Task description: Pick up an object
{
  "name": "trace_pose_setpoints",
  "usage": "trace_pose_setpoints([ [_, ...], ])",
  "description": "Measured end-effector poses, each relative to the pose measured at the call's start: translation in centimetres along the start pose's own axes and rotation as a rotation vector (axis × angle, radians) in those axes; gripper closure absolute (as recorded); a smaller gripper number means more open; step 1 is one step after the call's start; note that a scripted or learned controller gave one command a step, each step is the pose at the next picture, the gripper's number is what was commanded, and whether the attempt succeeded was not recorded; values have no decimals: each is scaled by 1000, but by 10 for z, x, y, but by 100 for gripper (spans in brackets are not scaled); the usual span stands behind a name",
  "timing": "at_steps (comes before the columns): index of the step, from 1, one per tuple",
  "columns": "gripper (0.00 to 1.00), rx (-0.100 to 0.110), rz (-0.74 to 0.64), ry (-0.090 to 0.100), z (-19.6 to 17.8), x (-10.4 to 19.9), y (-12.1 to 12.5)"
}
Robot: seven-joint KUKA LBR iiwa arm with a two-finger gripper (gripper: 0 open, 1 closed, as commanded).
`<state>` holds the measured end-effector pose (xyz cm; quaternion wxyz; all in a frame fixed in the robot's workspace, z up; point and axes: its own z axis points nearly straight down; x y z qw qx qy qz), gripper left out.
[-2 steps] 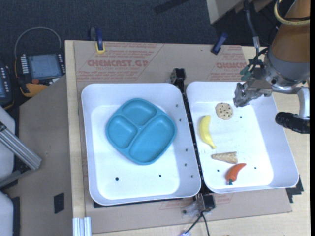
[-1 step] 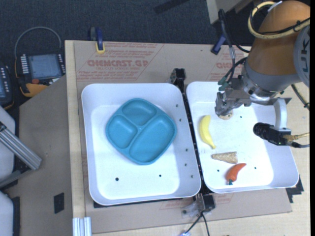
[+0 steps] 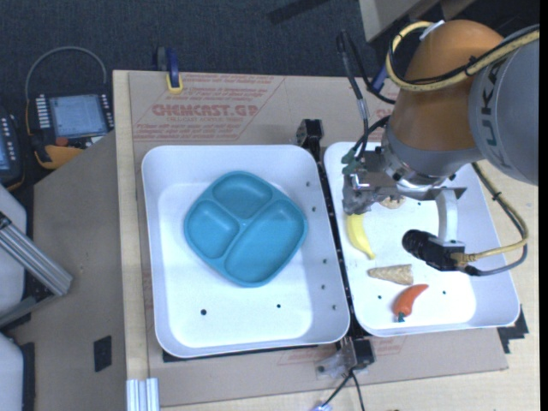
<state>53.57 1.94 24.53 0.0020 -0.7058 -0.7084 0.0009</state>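
Note:
My gripper (image 3: pixel 360 197) hangs over the left part of the right bin (image 3: pixel 488 308), just above the top end of a yellow banana (image 3: pixel 360 236) that lies near the bin's left wall. A tan wedge-shaped piece (image 3: pixel 391 273) rests below the banana, and a red chili pepper (image 3: pixel 409 299) lies near the bin's front. A small pale brown object (image 3: pixel 392 201) peeks out beside the gripper. I see nothing held between the fingers.
The left bin (image 3: pixel 171 315) holds a blue divided plate (image 3: pixel 246 227) at its centre. A raised divider runs between the two bins. The arm's grey and orange body covers the back of the right bin.

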Motion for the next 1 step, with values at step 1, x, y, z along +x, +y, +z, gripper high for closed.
trace_pose_setpoints([
  [1,100,-2,0,-1,10,61,5],
])
